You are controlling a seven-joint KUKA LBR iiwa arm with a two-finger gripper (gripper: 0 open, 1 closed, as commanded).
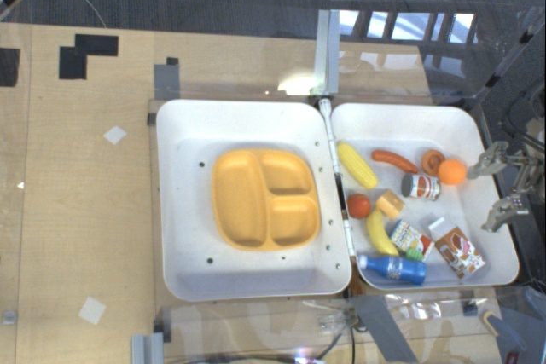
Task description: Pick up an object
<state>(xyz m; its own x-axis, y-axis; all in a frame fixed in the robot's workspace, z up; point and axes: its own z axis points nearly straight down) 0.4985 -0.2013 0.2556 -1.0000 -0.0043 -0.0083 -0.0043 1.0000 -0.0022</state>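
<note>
Currently the pincer (pixel 503 187) sits at the right edge of the right bin (pixel 478 125), metal fingers spread apart and grasping nothing. That bin holds a corn cob (pixel 357 164), a sausage (pixel 395 159), an orange ball (pixel 452 172), a small can (pixel 421 187), a tomato (pixel 358 205), a banana (pixel 380 233), a blue bottle (pixel 394 269) and a brown carton (pixel 459 251). On the tabletop (pixel 77 209), the left bin (pixel 183 183) carries a yellow divided tray (pixel 264 199).
</note>
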